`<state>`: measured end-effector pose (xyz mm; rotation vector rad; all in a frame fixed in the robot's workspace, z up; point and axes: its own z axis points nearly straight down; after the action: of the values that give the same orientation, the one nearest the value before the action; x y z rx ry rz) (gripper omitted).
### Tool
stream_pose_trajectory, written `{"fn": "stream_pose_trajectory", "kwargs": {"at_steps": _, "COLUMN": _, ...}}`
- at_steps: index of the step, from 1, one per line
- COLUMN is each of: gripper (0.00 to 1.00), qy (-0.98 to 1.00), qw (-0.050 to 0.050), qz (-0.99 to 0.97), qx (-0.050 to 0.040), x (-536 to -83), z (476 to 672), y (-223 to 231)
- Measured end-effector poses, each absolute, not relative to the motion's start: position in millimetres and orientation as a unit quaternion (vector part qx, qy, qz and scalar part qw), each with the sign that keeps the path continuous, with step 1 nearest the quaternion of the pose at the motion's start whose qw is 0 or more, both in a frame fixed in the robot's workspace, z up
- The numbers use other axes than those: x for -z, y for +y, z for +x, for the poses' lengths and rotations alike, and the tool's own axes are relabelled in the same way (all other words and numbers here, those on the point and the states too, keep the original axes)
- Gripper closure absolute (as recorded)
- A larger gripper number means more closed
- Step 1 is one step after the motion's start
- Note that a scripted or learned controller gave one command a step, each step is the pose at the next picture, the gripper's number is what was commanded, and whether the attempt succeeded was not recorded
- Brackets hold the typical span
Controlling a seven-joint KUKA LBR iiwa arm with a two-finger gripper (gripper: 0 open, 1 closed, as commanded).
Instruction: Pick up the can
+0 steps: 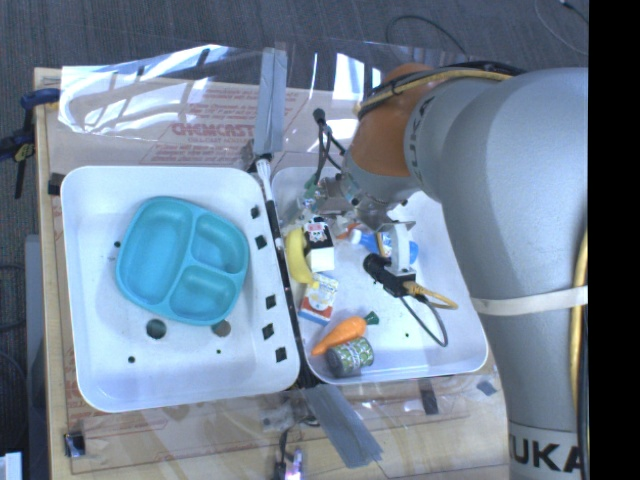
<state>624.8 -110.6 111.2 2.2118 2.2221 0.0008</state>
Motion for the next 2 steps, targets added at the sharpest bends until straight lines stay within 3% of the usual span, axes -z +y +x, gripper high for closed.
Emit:
{"fn": "stream_pose_trajectory", "kwargs": {"at_steps": 1, "gripper": 1.00, "qy": 0.710, "qw": 0.002, "qz": 0.704, "qx": 0.0001, "x": -121, "z": 625.0, "y": -109}}
{"fn": "stream_pose_trajectory", "kwargs": {"at_steps": 2, "gripper": 1.00, "qy": 0.702, "qw": 0.009, "qz": 0.712, "qx": -0.0068, "x": -101, "z": 592.6, "y": -114}}
